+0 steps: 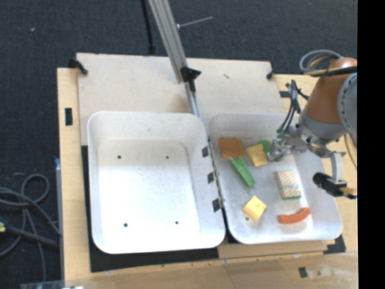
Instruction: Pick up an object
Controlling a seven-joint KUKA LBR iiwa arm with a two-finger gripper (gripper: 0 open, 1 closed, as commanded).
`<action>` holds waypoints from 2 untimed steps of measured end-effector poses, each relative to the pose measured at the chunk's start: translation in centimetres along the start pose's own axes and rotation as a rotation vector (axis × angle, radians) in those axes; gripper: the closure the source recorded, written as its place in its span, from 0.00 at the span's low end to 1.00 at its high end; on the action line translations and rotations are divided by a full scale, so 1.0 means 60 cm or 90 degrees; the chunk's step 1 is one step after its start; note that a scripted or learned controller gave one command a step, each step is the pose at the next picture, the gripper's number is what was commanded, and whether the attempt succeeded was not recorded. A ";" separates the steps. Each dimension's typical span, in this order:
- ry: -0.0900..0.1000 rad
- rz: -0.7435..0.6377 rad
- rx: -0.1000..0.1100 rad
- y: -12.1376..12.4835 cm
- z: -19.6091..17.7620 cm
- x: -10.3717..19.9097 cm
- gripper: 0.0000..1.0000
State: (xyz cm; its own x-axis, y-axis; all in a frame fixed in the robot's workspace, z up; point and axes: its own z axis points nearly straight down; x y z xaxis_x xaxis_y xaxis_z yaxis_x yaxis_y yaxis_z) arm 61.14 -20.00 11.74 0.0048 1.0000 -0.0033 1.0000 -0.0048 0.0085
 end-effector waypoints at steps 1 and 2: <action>0.001 0.002 0.000 -0.009 -0.103 -0.004 1.00; 0.000 -0.003 0.000 0.003 -0.205 -0.019 1.00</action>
